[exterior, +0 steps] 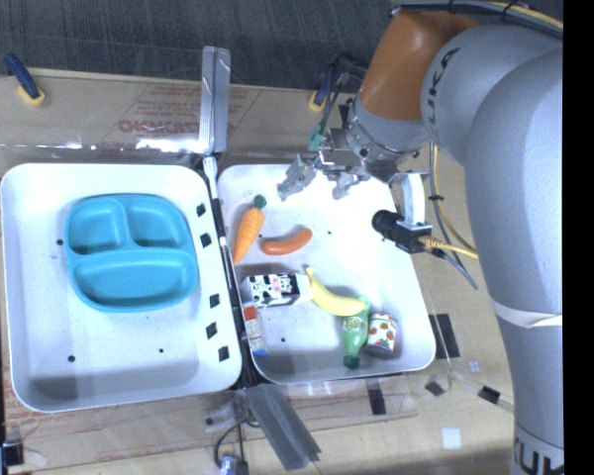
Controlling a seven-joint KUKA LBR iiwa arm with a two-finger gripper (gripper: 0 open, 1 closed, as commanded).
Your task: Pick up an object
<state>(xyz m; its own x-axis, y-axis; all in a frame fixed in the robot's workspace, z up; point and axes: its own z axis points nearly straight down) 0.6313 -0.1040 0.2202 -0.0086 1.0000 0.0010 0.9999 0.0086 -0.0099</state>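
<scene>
Gripper (pixel 317 178) hovers over the right bin's (pixel 406 295) far side, fingers spread apart, nothing between them. Just below and to its left lies the carrot (pixel 247 231), a smooth orange cone, long axis steeply slanted, green stem end pointing up toward the gripper. Beside it, right under the gripper, the glossy sausage (pixel 285 240) lies nearly crosswise. Farther below curves a yellow banana (pixel 332 298).

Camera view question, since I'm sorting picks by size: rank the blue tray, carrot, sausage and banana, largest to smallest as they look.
1. blue tray, by far the largest.
2. banana and carrot: these look alike in size, so I won't rank them.
3. sausage, the smallest.
</scene>
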